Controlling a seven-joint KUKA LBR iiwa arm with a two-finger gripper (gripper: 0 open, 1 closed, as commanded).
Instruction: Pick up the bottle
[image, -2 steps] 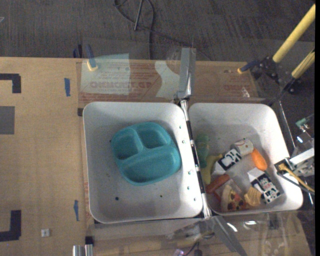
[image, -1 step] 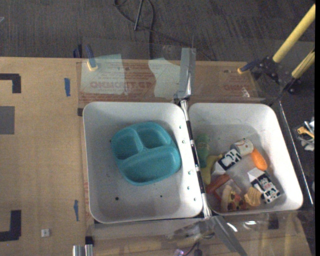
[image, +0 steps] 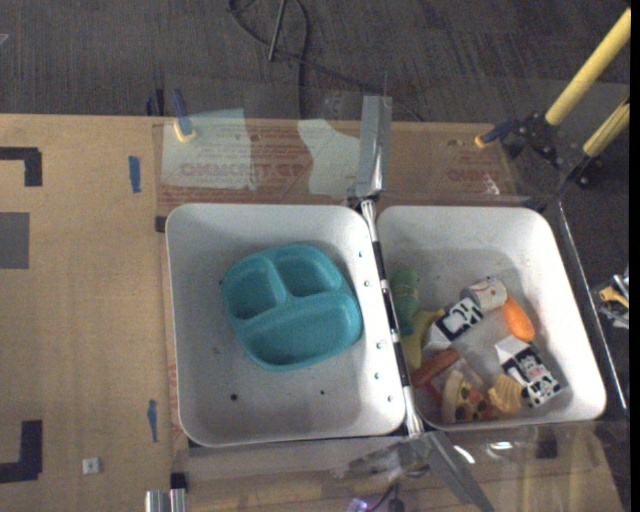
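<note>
Right bin (image: 575, 300), near end: a toy pizza slice (image: 460, 397) and a black-and-white carton (image: 532, 376). Mid-bin lies the bottle (image: 468, 314), white w/ black label, on its side, touching a banana (image: 425, 330), w/ an orange piece (image: 518, 320) just beside. Prob. light, stiff, slick plastic; best pinched across the body. Cap end is too blurred to read. Gripper's state: can't tell.

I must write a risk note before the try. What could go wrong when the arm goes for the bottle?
1. The bottle lies on its side among crowded toys in the right bin; the hand may catch a neighbour such as the orange piece instead.
2. A similar black-and-white carton lies close by and could be taken by mistake.
3. Being round, the bottle may roll away.
</note>
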